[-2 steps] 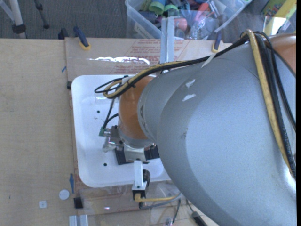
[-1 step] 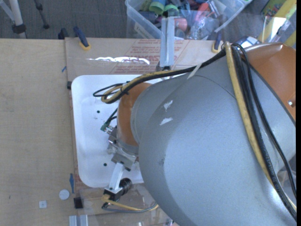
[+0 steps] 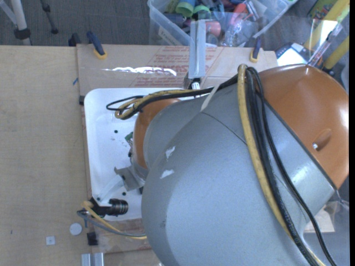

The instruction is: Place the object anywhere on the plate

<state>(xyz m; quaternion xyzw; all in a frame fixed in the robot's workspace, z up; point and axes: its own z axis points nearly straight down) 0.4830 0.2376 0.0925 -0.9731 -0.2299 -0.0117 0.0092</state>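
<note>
arm covers white bin | end effector state: cannot tell; object hidden

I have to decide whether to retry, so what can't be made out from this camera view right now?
- The plate and the object: covered by the grey and orange arm.
- Gripper state: the arm's own body covers it.
- Most of the shallow white bin: the arm blocks all but its left strip.
- Small dark specks on that strip: too small to identify.
</note>
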